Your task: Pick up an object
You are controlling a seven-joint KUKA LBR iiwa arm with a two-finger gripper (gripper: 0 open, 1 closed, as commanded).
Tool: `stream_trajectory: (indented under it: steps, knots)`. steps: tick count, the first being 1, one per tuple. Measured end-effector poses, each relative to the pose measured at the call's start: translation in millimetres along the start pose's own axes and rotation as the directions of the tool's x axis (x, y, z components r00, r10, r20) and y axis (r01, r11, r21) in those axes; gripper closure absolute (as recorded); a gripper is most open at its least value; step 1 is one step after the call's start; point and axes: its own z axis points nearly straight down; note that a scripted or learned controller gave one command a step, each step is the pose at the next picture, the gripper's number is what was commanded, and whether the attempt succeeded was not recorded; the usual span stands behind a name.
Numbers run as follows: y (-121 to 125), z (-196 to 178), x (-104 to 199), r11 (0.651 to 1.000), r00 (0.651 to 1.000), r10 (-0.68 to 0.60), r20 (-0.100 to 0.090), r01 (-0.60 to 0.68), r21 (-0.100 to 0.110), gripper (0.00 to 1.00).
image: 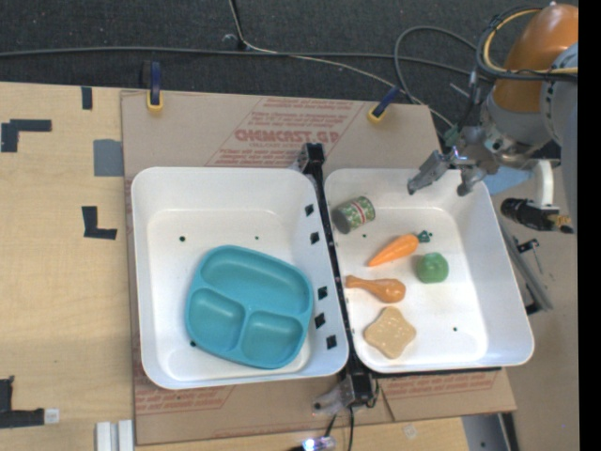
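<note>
The right bin (488,280) holds a small green can (353,213) lying on its side at the back left, an orange carrot (393,249), a green round fruit (432,268), an orange drumstick-shaped toy (377,287) and a tan toast slice (390,333). My gripper (441,178) hangs above the back right corner of this bin, its two dark fingers spread apart with nothing between them. It is well clear of every object, with the can to its left and the carrot below it.
The left bin (160,205) holds a blue divided tray (248,305). A black divider (324,252) runs between the two bins. Cables (423,45) loop over the dark background behind the bench. Clamps (153,95) pin the cardboard base.
</note>
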Motion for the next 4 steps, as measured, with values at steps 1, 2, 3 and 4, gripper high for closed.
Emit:
stream_trajectory:
  steps: [1,2,3,4]
  knots:
    - [3.3,-9.9,0.4,1.000,1.000,-0.004,0.003,0.004,-0.015,0.00]
    - [-3.3,47.1,8.7,1.000,1.000,-0.004,0.003,0.004,-0.010,0.00]
    - [-4.0,101.7,9.8,1.000,1.000,-0.005,0.003,0.005,-0.009,0.00]
    - [-2.4,87.5,9.9,1.000,1.000,-0.006,0.005,0.006,-0.015,1.00]
